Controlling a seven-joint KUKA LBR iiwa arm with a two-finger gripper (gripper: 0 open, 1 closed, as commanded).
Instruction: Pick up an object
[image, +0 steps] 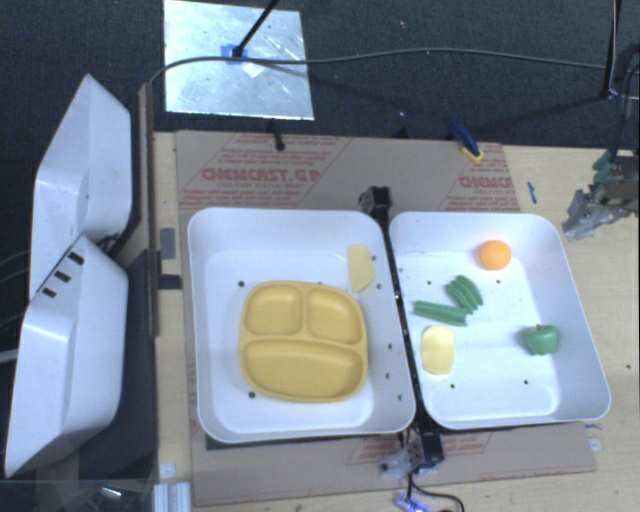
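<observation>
The right bin (575, 300) holds an orange ball (494, 254), two green pods (452, 302) lying close together, a pale yellow piece (437, 350) and a small green pepper (540, 340). In the left bin (215, 300) lies a yellow compartment tray (303, 339), with a pale yellow slice (360, 267) at the bin's right wall. My gripper (585, 224) hangs at the far right, outside the right bin past its upper right corner, well away from every object. Nothing is seen in it.
A brown cardboard sheet (330, 170) lies under both bins. A shiny metal plate (238, 60) lies at the back, and white housings (75, 280) stand on the left. Black cables (400, 55) run across the dark floor behind.
</observation>
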